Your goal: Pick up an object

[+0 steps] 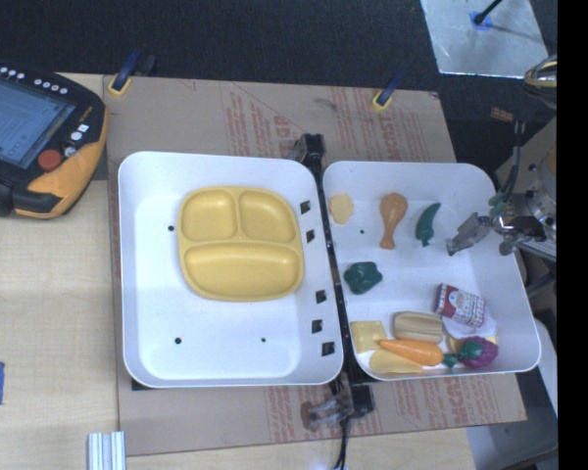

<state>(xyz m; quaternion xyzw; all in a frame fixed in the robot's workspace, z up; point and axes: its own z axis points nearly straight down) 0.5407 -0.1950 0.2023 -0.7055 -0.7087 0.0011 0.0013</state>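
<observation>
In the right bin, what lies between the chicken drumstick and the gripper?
In the camera view, a dark green pepper lies between the drumstick and the gripper. The rest of that stretch is bare floor of the right bin.

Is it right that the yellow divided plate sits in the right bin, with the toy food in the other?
Not quite. The camera view shows the yellow divided plate in the left bin; the toy food, such as the carrot, lies in the right bin.

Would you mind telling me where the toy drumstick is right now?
The drumstick lies in the right bin, near its far edge, between the pale round piece and the green pepper.
</observation>
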